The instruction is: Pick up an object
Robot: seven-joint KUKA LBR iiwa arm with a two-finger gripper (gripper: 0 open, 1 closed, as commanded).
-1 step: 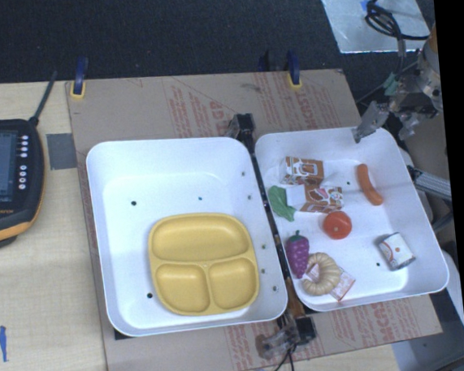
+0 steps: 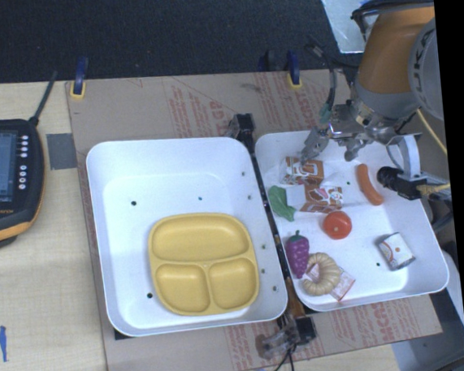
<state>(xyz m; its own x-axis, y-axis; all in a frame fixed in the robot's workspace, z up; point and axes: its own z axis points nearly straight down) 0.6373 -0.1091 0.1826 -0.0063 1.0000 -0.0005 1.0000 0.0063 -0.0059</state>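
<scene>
My gripper [image 2: 332, 145] hangs over the back of the right bin [image 2: 421, 281], its fingers spread open with nothing between them. Just below its left finger lies a brown-and-white packet [image 2: 303, 169], with a second packet [image 2: 323, 199] nearer the front. An orange sausage [image 2: 369, 184] lies to the right of the gripper. Further forward sit a red tomato [image 2: 337, 225], purple grapes [image 2: 297, 253], a bagel [image 2: 320, 271], a green piece [image 2: 281, 203] and a small white box [image 2: 394, 251].
The left bin [image 2: 117, 175] holds a yellow divided plate [image 2: 204, 262]. A tablet-like pendant [image 2: 3, 178] lies at the far left of the bench. Clamps and cables sit along the cardboard's back edge and between the bins.
</scene>
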